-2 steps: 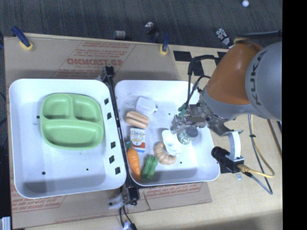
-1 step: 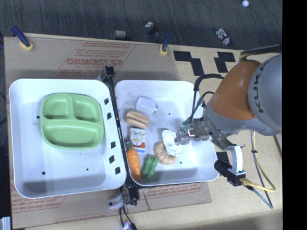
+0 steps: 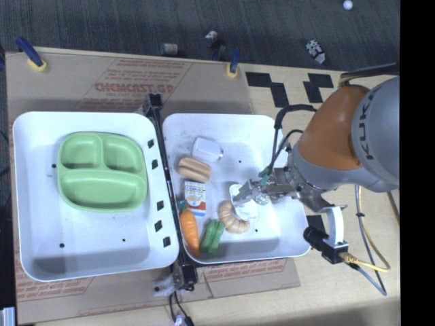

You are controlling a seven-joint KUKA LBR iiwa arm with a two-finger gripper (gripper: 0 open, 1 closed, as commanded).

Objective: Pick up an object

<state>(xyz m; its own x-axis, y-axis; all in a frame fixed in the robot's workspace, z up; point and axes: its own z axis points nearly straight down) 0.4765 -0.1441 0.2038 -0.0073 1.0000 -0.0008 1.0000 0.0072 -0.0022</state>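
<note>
Gripper (image 3: 246,194): low in the right bin (image 3: 224,122), over a clear plastic piece (image 3: 239,202); you cannot tell its state.
Candidates: croissant (image 3: 233,217) just nearer; carrot (image 3: 189,230) and green pepper (image 3: 212,236) at the near-left wall; hot dog (image 3: 194,168), carton (image 3: 195,197) left.
Advice: centre yourself on one item, clear of neighbours, before closing.
Arm: reaches in from the right, wrist bent down, orange band (image 3: 332,131) uppermost.
Left bin (image 3: 27,182): green tray (image 3: 102,170).

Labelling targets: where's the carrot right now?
The carrot lies in the right bin, at its near-left corner, beside the green pepper and below the small carton.
</note>
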